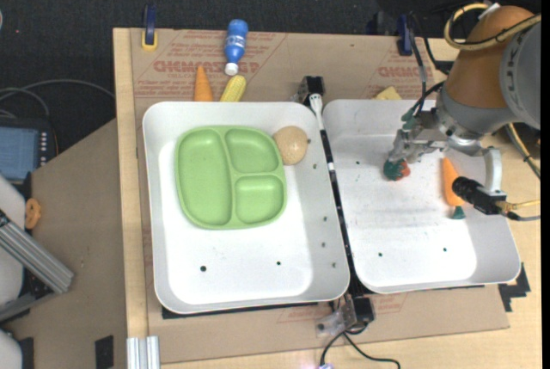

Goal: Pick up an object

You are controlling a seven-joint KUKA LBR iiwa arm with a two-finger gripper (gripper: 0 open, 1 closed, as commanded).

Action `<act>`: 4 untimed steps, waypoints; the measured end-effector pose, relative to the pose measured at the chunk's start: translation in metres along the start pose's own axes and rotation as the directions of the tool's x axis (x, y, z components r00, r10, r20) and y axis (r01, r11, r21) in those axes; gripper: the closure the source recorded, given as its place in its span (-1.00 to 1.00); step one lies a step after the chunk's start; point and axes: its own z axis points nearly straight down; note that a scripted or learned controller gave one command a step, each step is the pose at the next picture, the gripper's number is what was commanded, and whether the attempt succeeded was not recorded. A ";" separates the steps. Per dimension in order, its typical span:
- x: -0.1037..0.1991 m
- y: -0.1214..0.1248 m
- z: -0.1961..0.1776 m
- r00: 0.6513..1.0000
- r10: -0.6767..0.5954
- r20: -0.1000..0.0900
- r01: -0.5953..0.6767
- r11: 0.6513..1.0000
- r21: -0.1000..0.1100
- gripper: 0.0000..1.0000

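Observation:
In the right bin, my gripper reaches down from the right near the bin's back middle. A small red and green object lies directly beneath its tip, touching or nearly touching it. An orange carrot-shaped piece lies a little to the right, close to the bin's right wall. The left bin holds a green divided plate, with a tan round object beside the plate's back right corner.
Behind the left bin, a blue and white bottle, an orange carrot and a yellow corn piece lie on the bench. A black clamp sits where the bins meet. Cables hang at the right.

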 end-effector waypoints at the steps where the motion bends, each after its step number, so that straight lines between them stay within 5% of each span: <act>1: 0.000 -0.002 0.003 1.000 0.001 -0.001 -0.001 1.000 0.007 -1.00; 2: 0.013 -0.015 0.034 1.000 0.000 -0.004 0.000 1.000 0.016 -1.00; 3: 0.011 -0.013 0.022 1.000 0.001 -0.002 -0.001 1.000 0.010 1.00; 4: 0.051 -0.029 -0.074 1.000 -0.005 -0.001 0.005 1.000 0.000 1.00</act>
